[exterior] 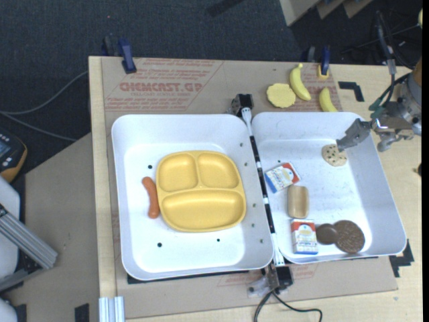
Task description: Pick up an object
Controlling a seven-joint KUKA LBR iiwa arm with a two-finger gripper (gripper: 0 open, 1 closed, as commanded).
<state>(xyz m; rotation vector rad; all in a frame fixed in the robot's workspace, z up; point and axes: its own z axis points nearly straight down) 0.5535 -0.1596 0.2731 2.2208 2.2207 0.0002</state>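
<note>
Dark carpet surrounds the wooden counter [100, 180], whose red print reads "CHEMCAST GP" [161, 86]. The hand [355, 134] hangs at the right bin's [385, 200] far edge, grip unreadable, just beside the cookie [333, 155]. The yellow plate [200, 190] fills the left bin [127, 146].

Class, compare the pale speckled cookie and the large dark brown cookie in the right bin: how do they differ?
The pale speckled cookie is light tan with dark specks; the dark brown cookie is uniformly chocolate-coloured. The pale cookie is smaller. The pale cookie lies near the bin's far side by the gripper; the dark one lies at the near edge, beside a smaller brown disc. Both are round and lie flat.
</note>
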